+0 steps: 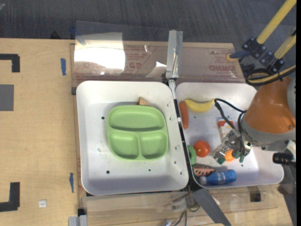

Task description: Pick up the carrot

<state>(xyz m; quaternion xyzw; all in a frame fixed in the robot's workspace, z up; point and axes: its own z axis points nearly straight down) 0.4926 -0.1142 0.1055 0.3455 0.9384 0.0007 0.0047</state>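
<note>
Gripper (229, 150) hung low in the right bin (263, 173); its grasp state could not be told. Carrot (183, 114) lay well apart by the divider, so a miss seemed likely.

Brown object (142, 100) at green tray's (138, 131) twelve o'clock, mostly hidden behind rim; arm (273, 112) cropped at three o'clock edge.

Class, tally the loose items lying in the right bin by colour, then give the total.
Yellow: 1, banana
Orange: 3, carrot, tomato, small piece at the gripper
Green: 1, piece
Blue: 1, bottle
Total: 6
</note>
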